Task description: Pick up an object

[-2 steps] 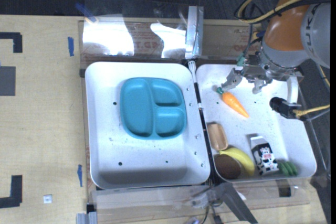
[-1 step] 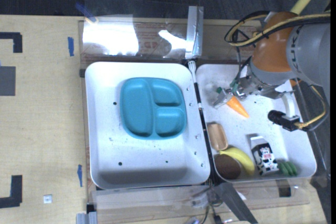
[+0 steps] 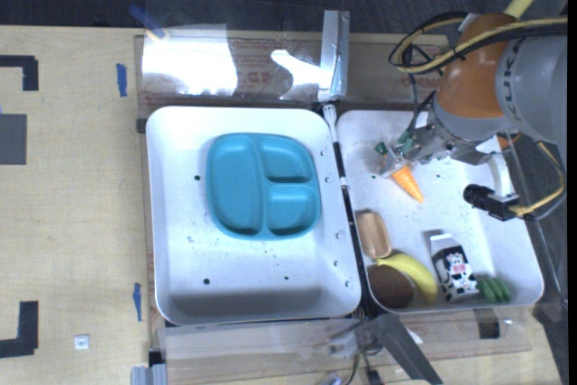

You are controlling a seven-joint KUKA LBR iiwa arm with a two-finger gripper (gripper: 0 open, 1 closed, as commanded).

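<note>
In the right bin (image 3: 514, 239) an orange carrot (image 3: 408, 183) lies near the upper left, pointing down and to the right. My gripper (image 3: 395, 160) hangs right at the carrot's upper end, below the grey arm with its orange band (image 3: 473, 86). Lower in the same bin are a tan bread-like piece (image 3: 373, 233), a yellow banana (image 3: 413, 271), a brown round thing (image 3: 390, 287), a small cow-print carton (image 3: 455, 268) and a green item (image 3: 494, 288).
The left bin (image 3: 171, 221) holds a blue divided plate (image 3: 264, 185). A black part with a cable (image 3: 487, 200) hangs over the right bin's right side. A clear plastic sheet (image 3: 234, 59) stands behind the bins.
</note>
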